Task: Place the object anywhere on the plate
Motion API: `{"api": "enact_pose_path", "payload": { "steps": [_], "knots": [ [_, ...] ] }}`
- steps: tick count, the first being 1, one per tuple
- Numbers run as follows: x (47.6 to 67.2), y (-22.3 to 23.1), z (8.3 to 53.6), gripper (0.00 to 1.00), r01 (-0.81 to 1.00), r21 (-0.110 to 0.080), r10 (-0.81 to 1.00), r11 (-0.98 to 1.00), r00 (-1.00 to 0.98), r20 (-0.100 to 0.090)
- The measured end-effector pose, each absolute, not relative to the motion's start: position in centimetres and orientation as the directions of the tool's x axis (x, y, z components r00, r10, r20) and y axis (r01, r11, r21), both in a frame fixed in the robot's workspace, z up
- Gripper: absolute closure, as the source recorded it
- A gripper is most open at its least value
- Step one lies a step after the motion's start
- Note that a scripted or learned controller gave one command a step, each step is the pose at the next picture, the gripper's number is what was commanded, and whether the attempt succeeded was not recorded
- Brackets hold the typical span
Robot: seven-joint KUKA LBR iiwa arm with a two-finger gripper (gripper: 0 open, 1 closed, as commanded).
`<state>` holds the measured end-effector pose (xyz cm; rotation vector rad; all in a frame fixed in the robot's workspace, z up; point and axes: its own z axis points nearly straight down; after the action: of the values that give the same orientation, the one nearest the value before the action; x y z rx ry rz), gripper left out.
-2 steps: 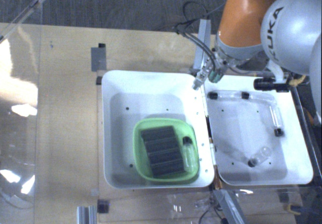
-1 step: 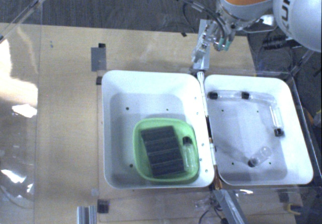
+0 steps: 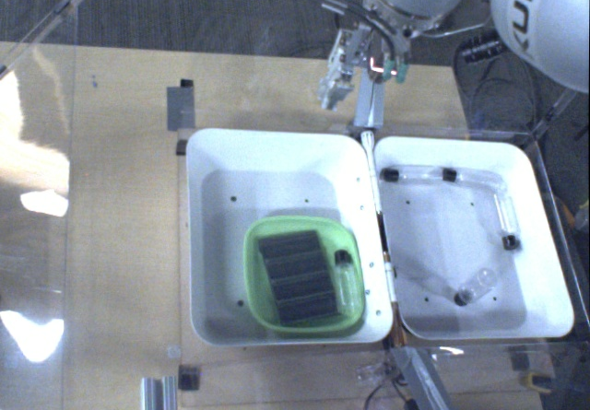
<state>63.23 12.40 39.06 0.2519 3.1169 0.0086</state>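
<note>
Green plate in the left white bin, carrying a clear vial with a dark cap along its right edge.

Lying beside black ribbed blocks that cover the middle of the plate, touching or nearly touching them. Raised well beyond the plate, past the far rim of the bins over the wooden worktop: gripper, nothing visible between its fingers, spread or closed impossible to tell. Right of the plate, in the right white bin: more clear vials along the far wall, one near the front.
</note>
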Motion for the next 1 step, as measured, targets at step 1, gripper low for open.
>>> {"api": "enact_pose_path", "payload": {
  "steps": [1],
  "knots": [
    [57.31, 17.22, 41.16, 1.0, -0.101, 0.004, -0.101, 0.995, -0.995, -0.014]
  ]
}}
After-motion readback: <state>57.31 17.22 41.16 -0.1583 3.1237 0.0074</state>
